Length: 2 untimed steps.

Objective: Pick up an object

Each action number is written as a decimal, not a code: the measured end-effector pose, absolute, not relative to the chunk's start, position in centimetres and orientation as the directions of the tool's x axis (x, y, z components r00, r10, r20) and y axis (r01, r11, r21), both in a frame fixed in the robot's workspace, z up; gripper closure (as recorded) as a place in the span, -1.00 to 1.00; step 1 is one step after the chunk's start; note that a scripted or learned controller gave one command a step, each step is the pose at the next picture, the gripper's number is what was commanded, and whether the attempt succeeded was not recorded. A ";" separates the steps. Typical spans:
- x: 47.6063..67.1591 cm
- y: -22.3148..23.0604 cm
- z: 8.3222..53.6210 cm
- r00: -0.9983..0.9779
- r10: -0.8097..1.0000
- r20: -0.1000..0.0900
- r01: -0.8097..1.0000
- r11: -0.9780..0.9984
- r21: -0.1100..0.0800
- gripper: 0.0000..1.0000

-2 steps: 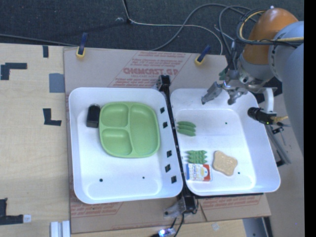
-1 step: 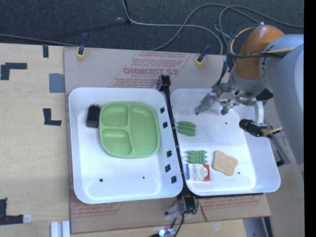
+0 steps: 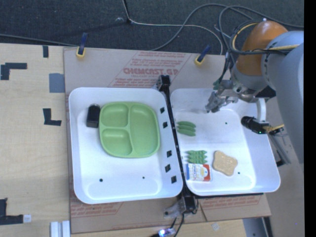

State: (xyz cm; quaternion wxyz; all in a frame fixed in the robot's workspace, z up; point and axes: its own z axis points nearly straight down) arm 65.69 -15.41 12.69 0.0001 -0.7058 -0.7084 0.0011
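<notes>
Gripper (image 3: 213, 106) over right bin's (image 3: 256, 181) far end, finger state cannot be told | bread slice (image 3: 224, 163), carton (image 3: 199, 172), green pods (image 3: 186, 128) lying apart from it | left bin (image 3: 81, 181): green divided plate (image 3: 130, 129)

Plastic bins on a cardboard-covered wooden desk

Both white bins (image 3: 118, 189) look smooth, slightly glossy plastic; the green tray (image 3: 130, 130) is matt plastic; brown cardboard (image 3: 143, 68) lies matt over the pale wood-grain desk (image 3: 29, 147).
</notes>
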 end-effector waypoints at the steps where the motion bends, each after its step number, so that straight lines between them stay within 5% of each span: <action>1: 65.8 -14.9 19.0 -0.002 1.000 0.000 1.000 0.002 0.004 1.00; 2: 65.8 -15.5 25.2 -0.001 1.000 -0.001 1.000 0.001 0.005 1.00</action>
